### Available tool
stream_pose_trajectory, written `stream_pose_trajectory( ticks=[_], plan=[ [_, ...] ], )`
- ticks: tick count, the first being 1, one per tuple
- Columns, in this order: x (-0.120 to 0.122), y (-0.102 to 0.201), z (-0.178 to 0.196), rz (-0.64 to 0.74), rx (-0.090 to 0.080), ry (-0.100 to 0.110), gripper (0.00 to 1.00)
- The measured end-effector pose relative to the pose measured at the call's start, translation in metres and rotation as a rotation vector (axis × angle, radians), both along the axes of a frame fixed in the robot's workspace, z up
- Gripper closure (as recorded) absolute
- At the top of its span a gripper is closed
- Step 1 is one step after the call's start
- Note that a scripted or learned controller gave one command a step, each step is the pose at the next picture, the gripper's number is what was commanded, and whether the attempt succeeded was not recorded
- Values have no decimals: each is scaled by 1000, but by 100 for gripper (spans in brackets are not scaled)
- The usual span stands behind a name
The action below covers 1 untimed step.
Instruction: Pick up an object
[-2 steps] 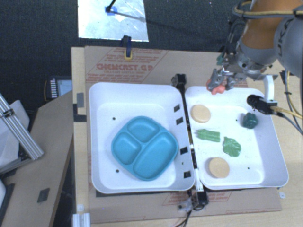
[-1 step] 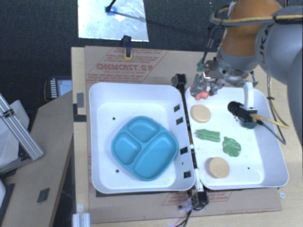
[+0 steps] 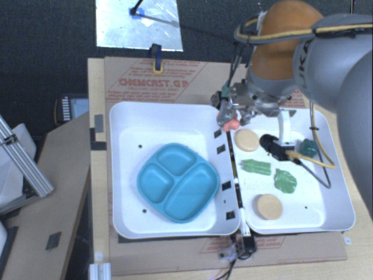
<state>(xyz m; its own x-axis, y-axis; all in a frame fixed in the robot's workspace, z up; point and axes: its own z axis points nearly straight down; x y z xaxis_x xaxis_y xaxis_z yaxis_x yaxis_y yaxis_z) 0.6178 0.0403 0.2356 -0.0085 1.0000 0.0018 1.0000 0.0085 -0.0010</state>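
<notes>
My gripper (image 3: 232,119) hangs over the divider between the two bins, near their far edge. A small pink object (image 3: 232,124) sits between its fingertips, raised above the bin floor, and the gripper is shut on it. In the right bin (image 3: 335,206) lie a tan round disc (image 3: 246,140), a green strip (image 3: 256,167), a green leafy piece (image 3: 285,181), a second tan disc (image 3: 269,206) and a teal object (image 3: 308,149).
The left bin (image 3: 125,127) holds a blue divided plate (image 3: 178,181). The arm's grey and orange bulk covers the right bin's far right corner. A clamp (image 3: 156,58) stands on the cardboard behind the bins.
</notes>
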Motion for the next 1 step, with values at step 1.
stream_pose_trajectory(
  ticks=[1],
  plan=[
    [1, 53, 3, 1, 1, -3, 100]
  ],
)
